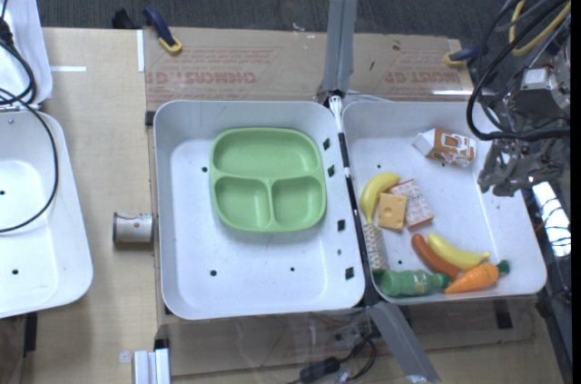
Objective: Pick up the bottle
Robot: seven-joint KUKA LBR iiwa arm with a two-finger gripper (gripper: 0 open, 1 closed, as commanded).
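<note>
One bottle (pixel 413 282) in the whole spread, and it's the small green one lying on its side along the front edge of the right bin (pixel 508 219), near that bin's front-left corner. It's got a lighter label band around the middle and its cap end points toward the carrot (pixel 474 278), which sits right up against it. It looks smooth and round, so I'd guess it rolls the second anything nudges it.

That's my main worry. The bottle is jammed between the bin's front wall and a pile of toy food: the carrot touching its cap end, a red sausage-looking thing (pixel 433 254) and a yellow banana (pixel 457 251) just behind it, and some patterned packet (pixel 375 244) at its other end. If the jaws come down a bit off, they could land on the carrot or the sausage and pick up the wrong thing, or pinch the bottle against the wall and squirt it sideways. The wall itself might block one side of the grab too.

The gripper (pixel 508 169) is hanging over the right edge of that bin, well apart from the bottle, with nothing in it that I can see. Too much dark cable and metal for me to tell whether the jaws are apart or together. The left bin (pixel 182 219) has a green divided plate (pixel 269 179) in it, nowhere near the action.
</note>
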